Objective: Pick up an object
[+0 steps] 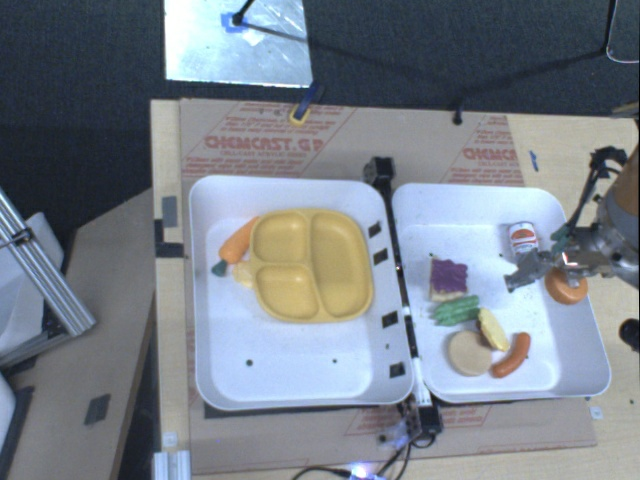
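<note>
My gripper (545, 261) hangs over the right side of the right bin (470, 200), coming in from the right edge. Just below it lies a round orange piece (568, 289), partly covered by the wrist. A small red and white can (523, 238) lies just left of the gripper. Further left sit a purple-topped slice (448, 276), a green bean pod (456, 310), a yellow wedge (491, 328), a tan round biscuit (466, 353) and a red sausage (509, 355). I see nothing held by the gripper.
The left bin (215, 268) holds a yellow divided tray (308, 265) with a carrot (235, 242) against its left edge. A black hinge strip (392, 268) runs between the bins. A metal plate (238, 28) lies beyond the bench.
</note>
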You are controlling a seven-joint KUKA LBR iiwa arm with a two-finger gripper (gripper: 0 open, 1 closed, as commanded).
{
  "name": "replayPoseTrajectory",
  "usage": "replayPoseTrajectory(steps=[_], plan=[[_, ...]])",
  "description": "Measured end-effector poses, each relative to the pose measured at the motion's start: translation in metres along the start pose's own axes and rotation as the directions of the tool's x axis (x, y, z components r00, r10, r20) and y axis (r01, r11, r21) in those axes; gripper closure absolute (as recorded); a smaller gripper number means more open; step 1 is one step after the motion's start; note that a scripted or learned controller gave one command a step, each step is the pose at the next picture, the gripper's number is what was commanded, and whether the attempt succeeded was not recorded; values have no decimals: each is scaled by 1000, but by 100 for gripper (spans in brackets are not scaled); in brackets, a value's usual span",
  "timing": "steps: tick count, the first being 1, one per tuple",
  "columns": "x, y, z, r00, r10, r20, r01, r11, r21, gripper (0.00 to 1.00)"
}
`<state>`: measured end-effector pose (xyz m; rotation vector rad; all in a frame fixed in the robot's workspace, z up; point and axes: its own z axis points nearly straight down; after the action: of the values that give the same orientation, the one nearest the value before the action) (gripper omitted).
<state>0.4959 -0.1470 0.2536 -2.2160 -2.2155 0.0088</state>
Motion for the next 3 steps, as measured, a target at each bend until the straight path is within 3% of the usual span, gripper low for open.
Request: replayPoseTrajectory(steps=[1,3], plan=[[0,2,-6,1000,-3,2,3,1000,-11,0],[-10,-2,99,1000,-1,1,1,1000,-6,0]])
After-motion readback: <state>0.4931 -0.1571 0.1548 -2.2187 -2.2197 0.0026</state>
